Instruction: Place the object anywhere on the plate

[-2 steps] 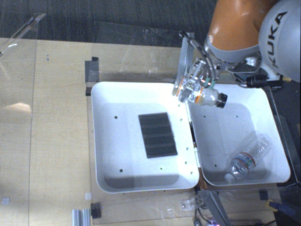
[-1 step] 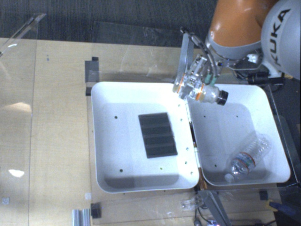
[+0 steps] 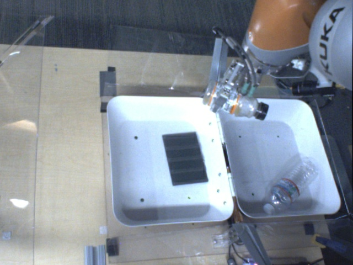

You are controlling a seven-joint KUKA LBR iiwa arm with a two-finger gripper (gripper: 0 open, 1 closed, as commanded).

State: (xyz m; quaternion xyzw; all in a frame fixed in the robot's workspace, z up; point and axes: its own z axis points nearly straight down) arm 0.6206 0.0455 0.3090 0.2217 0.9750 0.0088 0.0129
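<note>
Camera view, one fixed position above the bench, looking down at a slant.

Arm: grey KUKA iiwa arm (image 3: 331, 32) with a broad orange band above the wrist, entering from the upper right and angled down toward the seam between the two bins. Wrist tilted, cabling visible along it.

Gripper: two-finger gripper (image 3: 223, 99) poised over the top edge of the bins, at the upper left corner of the right bin. A small clear plastic bottle with an orange label and a dark cap (image 3: 247, 108) sits at its tip, lying roughly level with the cap pointing right. Whether the claw is clamped on this bottle or released cannot be told; the tip is too cluttered to read.

Left bin: shallow white rectangular bin (image 3: 124, 148) holding a dark grey ribbed rectangular plate (image 3: 185, 158), set slightly askew near the bin's middle.

Right bin: shallow white rectangular bin (image 3: 320, 148), touching the left bin along its side. A second clear plastic water bottle with a blue and white label (image 3: 289, 186) lies on its side in the lower right corner, well apart from the gripper.

Surface: pale wooden bench top (image 3: 60, 148) with clear panels laid on it, black corner brackets beside the bins. Dark carpeted floor (image 3: 138, 4) beyond the far edge.
</note>
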